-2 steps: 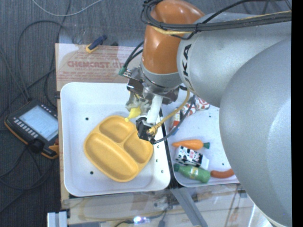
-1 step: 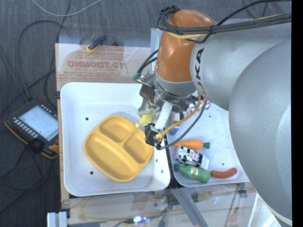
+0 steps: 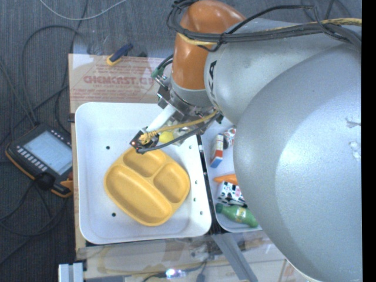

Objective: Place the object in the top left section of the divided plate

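Observation:
The yellow divided plate (image 3: pixel 147 184) lies tilted in the left white bin (image 3: pixel 94 157), with two small sections toward the top and right and one long section at the lower left. My gripper (image 3: pixel 161 135) hangs just above the plate's upper edge, reaching down from the orange wrist. A small yellow-green thing (image 3: pixel 167 137) shows right at the gripper, over the bin floor beside the plate's top rim. Whether it is held cannot be told, since the arm hides much of the tool.
The right bin (image 3: pixel 218 219) is largely hidden by the arm and holds a small red, white and blue carton (image 3: pixel 218 149), an orange piece (image 3: pixel 227 179), a black-and-white item (image 3: pixel 232 194) and a green bottle (image 3: pixel 238 215). A handheld pendant (image 3: pixel 41 154) lies left of the bench.

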Available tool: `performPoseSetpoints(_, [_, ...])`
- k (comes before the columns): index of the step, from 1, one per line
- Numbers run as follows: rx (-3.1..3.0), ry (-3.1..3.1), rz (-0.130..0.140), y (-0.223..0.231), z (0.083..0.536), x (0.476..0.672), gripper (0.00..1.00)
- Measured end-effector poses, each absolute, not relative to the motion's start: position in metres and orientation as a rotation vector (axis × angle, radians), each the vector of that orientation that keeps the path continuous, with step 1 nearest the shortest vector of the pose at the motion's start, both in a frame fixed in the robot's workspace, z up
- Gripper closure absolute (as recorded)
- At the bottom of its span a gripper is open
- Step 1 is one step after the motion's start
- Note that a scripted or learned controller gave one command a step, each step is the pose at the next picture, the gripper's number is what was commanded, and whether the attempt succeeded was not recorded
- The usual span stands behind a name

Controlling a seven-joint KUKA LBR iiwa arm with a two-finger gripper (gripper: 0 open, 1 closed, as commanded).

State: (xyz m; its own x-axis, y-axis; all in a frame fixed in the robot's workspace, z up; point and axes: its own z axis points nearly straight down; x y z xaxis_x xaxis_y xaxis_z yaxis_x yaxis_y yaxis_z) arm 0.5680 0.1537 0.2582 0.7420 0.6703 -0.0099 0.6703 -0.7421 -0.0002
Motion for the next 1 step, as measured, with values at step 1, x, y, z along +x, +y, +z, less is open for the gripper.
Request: performPoseSetpoints(1, [2.951,1.071,-0.014,0.1735,0.2769,0.5767,1.00])
